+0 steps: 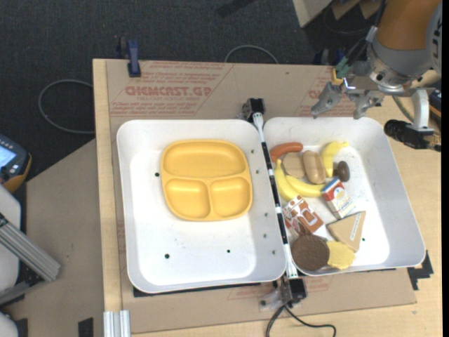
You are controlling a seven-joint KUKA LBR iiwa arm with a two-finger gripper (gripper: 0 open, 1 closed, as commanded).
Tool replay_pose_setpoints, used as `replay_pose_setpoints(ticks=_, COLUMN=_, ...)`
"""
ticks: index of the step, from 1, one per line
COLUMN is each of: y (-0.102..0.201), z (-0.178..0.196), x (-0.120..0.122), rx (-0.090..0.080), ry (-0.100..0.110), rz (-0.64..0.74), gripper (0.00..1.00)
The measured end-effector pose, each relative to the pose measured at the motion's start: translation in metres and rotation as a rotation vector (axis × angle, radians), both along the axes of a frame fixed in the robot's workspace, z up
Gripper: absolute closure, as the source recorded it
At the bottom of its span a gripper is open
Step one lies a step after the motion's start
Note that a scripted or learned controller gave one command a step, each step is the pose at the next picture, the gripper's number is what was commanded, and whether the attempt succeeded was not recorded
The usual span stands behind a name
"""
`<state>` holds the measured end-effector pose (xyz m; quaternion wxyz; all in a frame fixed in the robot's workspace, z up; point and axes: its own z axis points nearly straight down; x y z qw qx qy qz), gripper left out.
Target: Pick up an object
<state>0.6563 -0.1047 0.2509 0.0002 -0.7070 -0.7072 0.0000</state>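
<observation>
**Toy food waits in the right bin**

The brown board (210, 90) under the bins has red writing on it. It looks like "CHEMCAST GP", but the other red words are too small to read. A small carton (338, 196) in the right bin has red and blue print on it that is too small to read as well.

The left bin (140, 209) holds a yellow plate (207, 178) with three parts. The plate has nothing on it.

The right bin (396, 209) holds the toy food, all crowded on its left side. A hot dog (286, 149) lies at the top. A banana (298, 184) curves below it, and a bread roll (313, 167) rests on the banana. A brown and white packet (302, 215) lies near the middle wall. A round brown cookie (309, 252) sits at the bottom, touching a yellow piece (341, 255). A tan wedge (349, 229) lies just above them.

The gripper (346, 102) hangs above the back edge of the right bin, well apart from the food. Its two fingers are spread apart and hold nothing.
</observation>
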Motion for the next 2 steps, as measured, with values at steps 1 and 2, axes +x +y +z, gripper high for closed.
replay_pose_setpoints(ticks=1, y=-0.074, z=-0.164, x=-0.034, rx=0.001, ry=0.016, rz=-0.008, gripper=0.00)
replay_pose_setpoints(ticks=2, y=-0.035, z=-0.163, x=-0.038, rx=-0.003, ry=-0.008, rz=0.001, gripper=0.00)
